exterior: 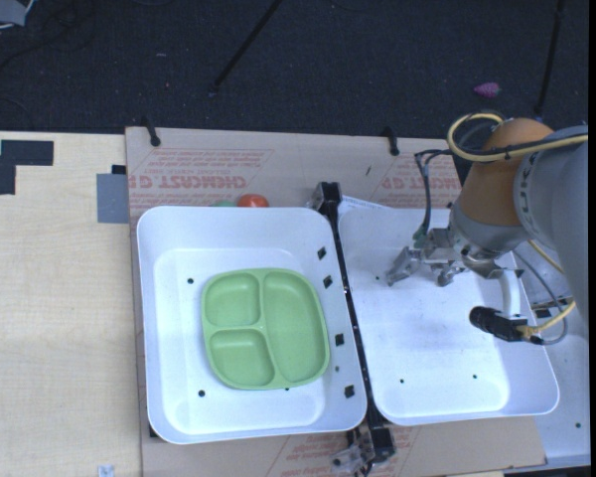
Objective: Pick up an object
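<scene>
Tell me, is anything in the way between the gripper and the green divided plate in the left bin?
The gripper is above the right bin, while the green plate lies in the left bin. Between them run the bins' adjoining rims with black clips. Otherwise, nothing visible blocks it.

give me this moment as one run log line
arm: over right bin | gripper: above bin floor, nothing seen between fingers | green divided plate: in left bin | pick: not yet done

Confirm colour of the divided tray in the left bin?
Light green, three compartments. The divided tray shows clearly in the camera view, lying in the left bin.
</scene>
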Motion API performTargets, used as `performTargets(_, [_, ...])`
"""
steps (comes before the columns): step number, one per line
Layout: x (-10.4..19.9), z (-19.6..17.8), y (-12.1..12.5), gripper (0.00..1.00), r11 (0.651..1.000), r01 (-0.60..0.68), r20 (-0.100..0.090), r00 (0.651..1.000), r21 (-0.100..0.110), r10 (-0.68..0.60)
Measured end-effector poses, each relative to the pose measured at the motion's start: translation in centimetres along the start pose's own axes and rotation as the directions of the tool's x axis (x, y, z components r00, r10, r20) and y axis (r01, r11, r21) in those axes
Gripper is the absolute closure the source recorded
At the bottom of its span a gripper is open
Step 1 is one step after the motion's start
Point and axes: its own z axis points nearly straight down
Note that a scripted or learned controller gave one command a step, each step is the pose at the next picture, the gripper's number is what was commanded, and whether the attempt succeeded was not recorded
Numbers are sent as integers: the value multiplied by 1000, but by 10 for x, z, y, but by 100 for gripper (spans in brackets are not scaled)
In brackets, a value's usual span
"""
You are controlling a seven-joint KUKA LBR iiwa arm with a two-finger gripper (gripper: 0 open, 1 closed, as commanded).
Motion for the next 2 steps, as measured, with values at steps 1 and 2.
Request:
performTargets(1, [0, -11, 0, 100, 1000, -1, 0, 1000, 0, 1])
performTargets(2, [3, -71, -6, 100, 1000, 0, 1, 1000, -6, 0])
